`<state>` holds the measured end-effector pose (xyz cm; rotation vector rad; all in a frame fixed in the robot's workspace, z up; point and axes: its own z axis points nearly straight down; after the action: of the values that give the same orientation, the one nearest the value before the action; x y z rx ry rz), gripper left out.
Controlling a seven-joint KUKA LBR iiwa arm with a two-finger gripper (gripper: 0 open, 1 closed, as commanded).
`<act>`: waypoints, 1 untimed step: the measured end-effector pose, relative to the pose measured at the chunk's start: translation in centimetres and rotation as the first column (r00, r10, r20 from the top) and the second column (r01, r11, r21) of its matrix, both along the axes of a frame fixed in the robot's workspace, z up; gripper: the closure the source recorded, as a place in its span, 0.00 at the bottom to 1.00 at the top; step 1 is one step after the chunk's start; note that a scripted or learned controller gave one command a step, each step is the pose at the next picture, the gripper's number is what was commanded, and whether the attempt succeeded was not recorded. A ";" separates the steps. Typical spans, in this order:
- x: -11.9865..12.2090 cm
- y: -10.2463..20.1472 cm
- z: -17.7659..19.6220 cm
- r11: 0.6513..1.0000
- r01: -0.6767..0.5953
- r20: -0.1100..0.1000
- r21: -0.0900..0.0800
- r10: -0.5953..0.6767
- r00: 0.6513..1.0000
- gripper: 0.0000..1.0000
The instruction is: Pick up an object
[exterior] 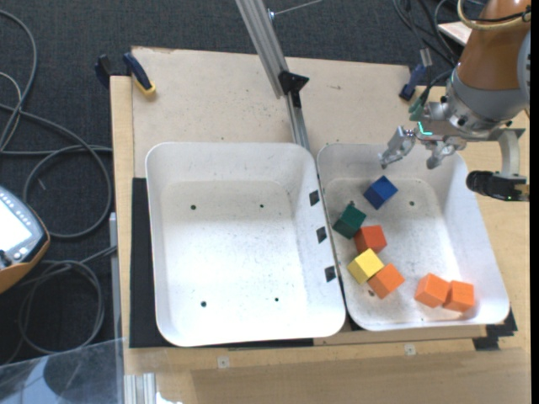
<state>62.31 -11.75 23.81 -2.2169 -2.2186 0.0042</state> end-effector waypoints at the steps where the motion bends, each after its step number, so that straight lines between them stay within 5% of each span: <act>1: 0.1 0.0 0.3 1.000 -0.001 0.005 -0.001 0.001 1.000 0.00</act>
<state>62.39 -11.75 24.08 -2.2190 -2.2220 -0.0002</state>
